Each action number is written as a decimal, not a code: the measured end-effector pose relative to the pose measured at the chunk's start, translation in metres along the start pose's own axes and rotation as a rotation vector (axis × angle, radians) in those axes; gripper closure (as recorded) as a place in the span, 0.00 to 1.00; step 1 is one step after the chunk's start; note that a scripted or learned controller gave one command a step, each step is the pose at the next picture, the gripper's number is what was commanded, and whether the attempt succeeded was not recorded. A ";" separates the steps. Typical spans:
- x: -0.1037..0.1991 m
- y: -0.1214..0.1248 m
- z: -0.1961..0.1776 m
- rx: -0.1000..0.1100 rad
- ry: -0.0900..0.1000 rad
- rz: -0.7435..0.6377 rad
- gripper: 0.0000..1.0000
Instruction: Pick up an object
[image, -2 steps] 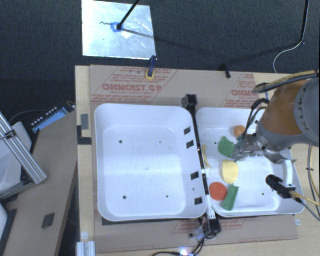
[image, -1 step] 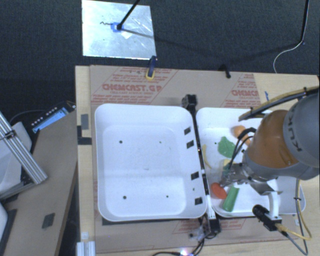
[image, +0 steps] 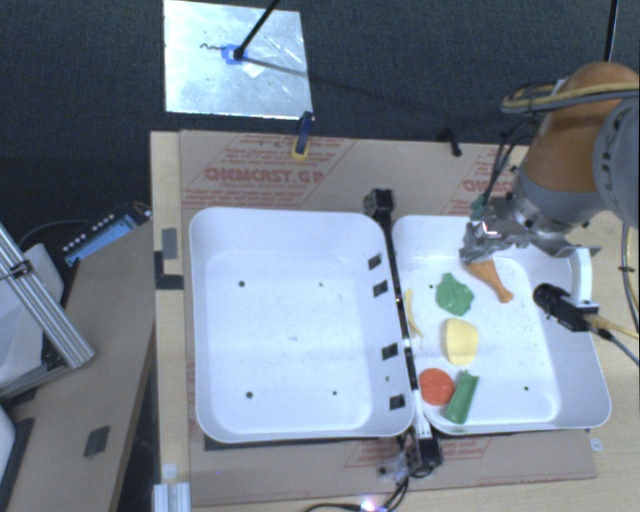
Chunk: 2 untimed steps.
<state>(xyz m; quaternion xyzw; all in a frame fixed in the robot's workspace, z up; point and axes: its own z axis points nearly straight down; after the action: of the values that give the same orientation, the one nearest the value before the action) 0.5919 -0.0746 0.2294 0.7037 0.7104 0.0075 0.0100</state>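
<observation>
Several toy foods lie in the right bin. An orange drumstick-shaped piece lies near the back of that bin. A green leafy piece is just left of it. In front of those are a pale yellow piece, a red round piece and a green stick. My gripper hangs over the back of the right bin, right at the upper end of the orange piece. Whether it touches that piece is hidden by the gripper body.
The left bin stands beside the right one, with a black divider between them. A thin pale yellow strip lies along the right bin's left wall. A shiny metal sheet lies behind the bench.
</observation>
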 end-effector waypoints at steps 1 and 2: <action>0.019 0.045 0.048 0.023 0.004 0.003 1.00; -0.086 0.079 -0.039 0.011 -0.004 0.014 1.00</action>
<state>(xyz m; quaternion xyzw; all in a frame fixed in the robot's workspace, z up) 0.6703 -0.1599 0.2710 0.7087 0.7055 0.0020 0.0075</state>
